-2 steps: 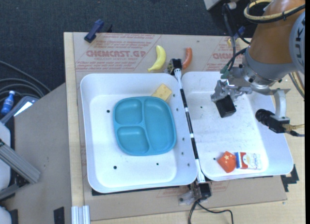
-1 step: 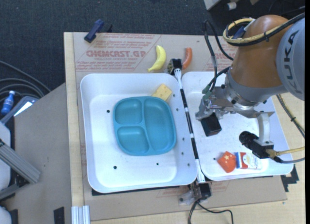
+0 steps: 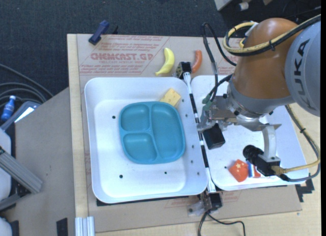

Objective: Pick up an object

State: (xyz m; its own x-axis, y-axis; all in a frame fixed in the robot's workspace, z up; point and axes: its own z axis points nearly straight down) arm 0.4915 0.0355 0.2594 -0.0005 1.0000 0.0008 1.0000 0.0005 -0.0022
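Plate as reference: blue three-compartment plastic plate [image 3: 152,130], lying flat in the middle of one shallow white bin [image 3: 102,128].

- Grey arm with orange band [image 3: 270,51] hangs over the second shallow white bin [image 3: 293,128], the one on the far side of the dividing rims from the plate.
- Gripper [image 3: 213,127] sits low, just past the plate's near rim, close to the divide between the bins. Claw state: cannot tell. The wrist body hides it from above, and nothing can be seen held in it.
- Likeliest target is the small red-orange toy piece [image 3: 238,170], on the floor of the second bin. It lies beyond the gripper from the plate, toward the front edge, and is near the gripper but apart from it.
- Yellow foam-like block [image 3: 171,97] rests against the plate's back corner, on the side toward the gripper.
- On the bare wooden board [image 3: 127,54] behind the plate: yellow toy banana [image 3: 166,61], orange carrot-shaped toy [image 3: 197,60], and a dark blue clip-like piece [image 3: 98,32] furthest off.

Progress, as a judgement: early. Every object in view lies on a surface, so none has been lifted. The arm is over a bin, so the approach seems under way. Left to do: line up on a piece, close on it, raise it clear. The red-orange piece is off to one side of the gripper, so a sideways correction looks needed first.
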